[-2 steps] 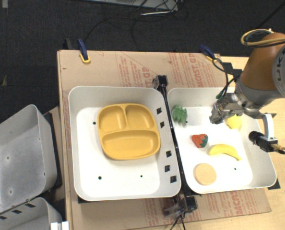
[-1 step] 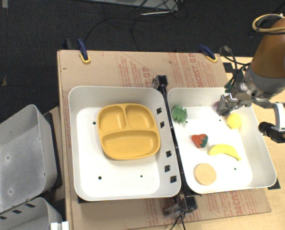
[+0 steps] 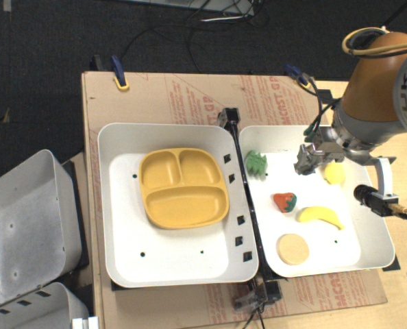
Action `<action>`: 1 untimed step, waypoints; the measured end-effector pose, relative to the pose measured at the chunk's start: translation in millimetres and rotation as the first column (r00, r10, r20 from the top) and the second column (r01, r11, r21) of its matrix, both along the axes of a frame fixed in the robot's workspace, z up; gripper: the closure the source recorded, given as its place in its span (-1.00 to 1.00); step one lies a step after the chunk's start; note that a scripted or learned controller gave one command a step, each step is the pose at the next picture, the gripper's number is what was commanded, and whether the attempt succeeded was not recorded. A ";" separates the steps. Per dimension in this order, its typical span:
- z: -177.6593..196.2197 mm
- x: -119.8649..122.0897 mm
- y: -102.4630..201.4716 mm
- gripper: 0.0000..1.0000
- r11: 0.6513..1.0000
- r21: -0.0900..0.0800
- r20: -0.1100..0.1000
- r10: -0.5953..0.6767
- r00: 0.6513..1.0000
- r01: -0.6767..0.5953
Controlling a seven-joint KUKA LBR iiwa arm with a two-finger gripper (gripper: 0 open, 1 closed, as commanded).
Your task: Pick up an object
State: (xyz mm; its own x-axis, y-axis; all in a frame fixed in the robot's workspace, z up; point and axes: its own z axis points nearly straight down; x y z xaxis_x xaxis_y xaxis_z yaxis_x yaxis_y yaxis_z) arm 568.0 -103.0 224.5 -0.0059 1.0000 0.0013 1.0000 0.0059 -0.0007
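At the far left, off the worktop [image 3: 162, 91], a grey tub [image 3: 25, 218] sits on the dark floor. The worktop itself is a brown board with a blue-and-yellow clamp [image 3: 120, 74] at its back left corner. The left bin [image 3: 114, 252] holds a yellow divided tray [image 3: 184, 187], lying flat with its long compartment toward the front and two smaller ones toward the back; bare white floor runs all round it, widest at the front.

A black rail [image 3: 244, 211] with clips marks where the two bins meet. The right bin [image 3: 368, 252] holds the loose items. A green toy [image 3: 257, 163] lies close to the bin's left wall, just beside the rail. Right of it and nearer the front is a strawberry [image 3: 284, 201] (red body, green cap turned to the right). Nearer the front again lies a flat tan disc [image 3: 293, 248]. A banana [image 3: 320, 216] lies with its long axis running left to right, dipping slightly toward the front at its right tip, apart from strawberry and disc alike. Behind it a lemon [image 3: 334, 173] sits just beside the end effector [image 3: 307, 162], which hangs over the bin's back half between the green toy and the lemon; whether its fingers are spread or pressed together cannot be told. The bin's front right corner is open floor.
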 end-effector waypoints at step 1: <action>4.4 -10.7 41.8 1.00 1.000 0.000 -0.001 0.000 1.000 0.000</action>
